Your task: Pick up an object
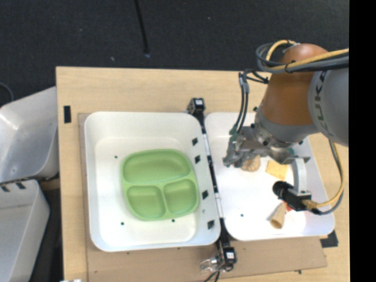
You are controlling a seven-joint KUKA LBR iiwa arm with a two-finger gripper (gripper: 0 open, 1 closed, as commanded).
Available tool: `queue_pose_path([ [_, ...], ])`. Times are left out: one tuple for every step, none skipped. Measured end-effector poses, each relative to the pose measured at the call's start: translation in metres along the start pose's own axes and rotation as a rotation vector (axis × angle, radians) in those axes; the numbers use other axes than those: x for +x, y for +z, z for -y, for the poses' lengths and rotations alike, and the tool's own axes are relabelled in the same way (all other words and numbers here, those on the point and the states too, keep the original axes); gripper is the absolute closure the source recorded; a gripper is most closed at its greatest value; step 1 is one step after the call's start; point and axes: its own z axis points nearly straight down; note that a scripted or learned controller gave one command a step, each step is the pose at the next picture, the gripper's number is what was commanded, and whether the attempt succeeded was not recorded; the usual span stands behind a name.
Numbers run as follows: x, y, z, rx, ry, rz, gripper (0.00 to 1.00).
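Two white bins (94,157) sit side by side on a wooden bench. A green tray (158,184) lies in the left bin. The gripper (239,156) hangs low in the right bin, just beside a tan lump (251,164), likely its pick.

Seeing two bins, left bin (100,228) and right bin (247,222), both showing plain white. Divided plate (160,184) in left bin showing pale green, no pattern. Arm (329,107) showing grey, orange band (288,96) glowing above wrist. At 6 o'clock from band, I'm reading small tan lump (251,164); at 5 o'clock, pale yellow piece (276,168) and beige cone-like piece (278,217). Bench (141,90) showing light wood tone; floor (88,22) showing dark, near black.
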Motion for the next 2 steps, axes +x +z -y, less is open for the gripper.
queue_pose_path([
  [0.058,-0.006,0.01,0.001,-0.002,-0.001,1.0],
  [0.109,0.005,0.012,0.004,0.001,0.001,1.0],
])
